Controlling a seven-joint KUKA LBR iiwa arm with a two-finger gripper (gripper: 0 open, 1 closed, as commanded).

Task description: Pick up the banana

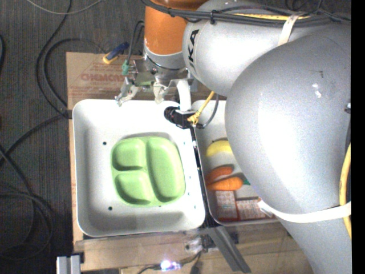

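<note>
The banana (219,148) is yellow and lies in the right bin (209,205), partly hidden by the arm's large grey body. My gripper (140,95) hangs over the far rim of the left bin (85,170), up and to the left of the banana and well apart from it. Its two fingers stand open and there is nothing between them.
A green divided plate (148,169) lies in the middle of the left bin. In the right bin, an orange carrot (226,182) lies just below the banana, with a red-printed card (235,205) beyond it. Cables trail on the floor at left.
</note>
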